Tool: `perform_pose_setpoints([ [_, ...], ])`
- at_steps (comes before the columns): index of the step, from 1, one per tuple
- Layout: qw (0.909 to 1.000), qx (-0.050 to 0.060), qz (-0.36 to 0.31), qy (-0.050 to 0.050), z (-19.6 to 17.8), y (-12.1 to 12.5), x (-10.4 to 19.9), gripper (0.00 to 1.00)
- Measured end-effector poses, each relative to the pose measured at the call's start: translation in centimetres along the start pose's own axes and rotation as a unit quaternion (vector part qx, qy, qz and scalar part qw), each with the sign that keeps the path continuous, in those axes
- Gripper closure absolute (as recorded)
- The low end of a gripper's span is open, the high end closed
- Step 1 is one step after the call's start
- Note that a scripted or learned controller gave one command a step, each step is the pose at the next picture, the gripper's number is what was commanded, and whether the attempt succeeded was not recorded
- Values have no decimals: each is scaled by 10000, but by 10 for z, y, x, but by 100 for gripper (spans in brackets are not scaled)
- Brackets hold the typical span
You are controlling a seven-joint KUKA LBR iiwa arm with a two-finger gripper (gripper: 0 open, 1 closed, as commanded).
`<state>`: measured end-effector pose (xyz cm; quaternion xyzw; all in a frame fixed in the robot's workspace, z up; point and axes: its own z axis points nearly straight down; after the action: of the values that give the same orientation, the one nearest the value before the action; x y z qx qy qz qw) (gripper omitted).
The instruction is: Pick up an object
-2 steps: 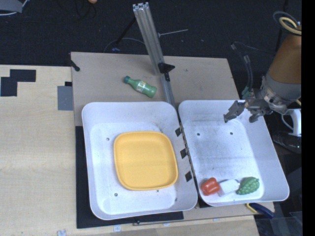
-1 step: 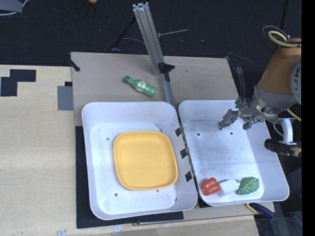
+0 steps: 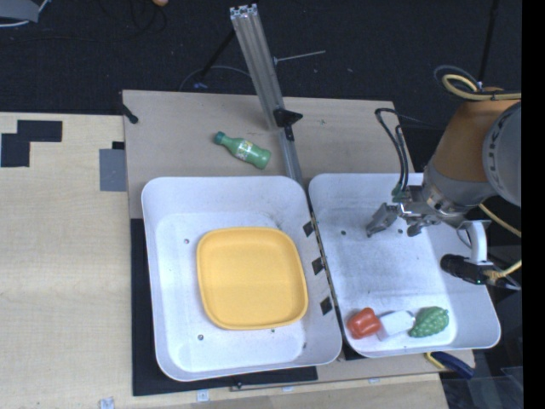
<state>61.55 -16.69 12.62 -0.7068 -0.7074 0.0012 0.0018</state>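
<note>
hand [image 3: 385,221] over the right bin [image 3: 375,267], upper half, fingers spread apart with nothing between them, pointing toward the bin's left wall. arm enters from the right edge. along the right bin's near edge, three items in a row, close together: red pepper-like piece [image 3: 364,322], white block [image 3: 395,324], green bumpy piece [image 3: 429,321]. left bin [image 3: 170,220] carries a yellow square plate [image 3: 251,277], roughly central. green bottle [image 3: 243,150] lies on its side on the surface beyond the left bin's far edge.
</note>
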Motion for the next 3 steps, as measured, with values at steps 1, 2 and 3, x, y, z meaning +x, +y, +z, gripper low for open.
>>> perform_pose_setpoints([
  [1,10000,-12,-1,-5,36,0,1,0],
  [2,10000,-26,5,-6,24,0,0,100],
  [3,10000,-40,8,-9,-22,9,-3,100],
])
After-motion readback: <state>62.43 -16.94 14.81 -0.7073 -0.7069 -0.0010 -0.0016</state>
